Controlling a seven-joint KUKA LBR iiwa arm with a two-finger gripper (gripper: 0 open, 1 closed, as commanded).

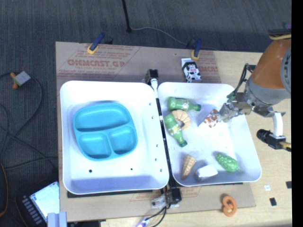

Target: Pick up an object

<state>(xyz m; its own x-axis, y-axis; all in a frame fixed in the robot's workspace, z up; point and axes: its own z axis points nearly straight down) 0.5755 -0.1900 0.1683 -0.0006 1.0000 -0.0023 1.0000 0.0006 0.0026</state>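
Spanning grey carpet [47, 13], a brown board [118, 63] bearing two white bins [113, 178].

My arm [271, 74] was a rounded grey shell with a broad orange band above the wrist. A dark cable ran along it toward my small metal gripper [230, 109].

Bench [94, 63] with two white bins [66, 126], perhaps a pretzel [229, 205].

Fixed overhead slanted view of both bins [66, 126]
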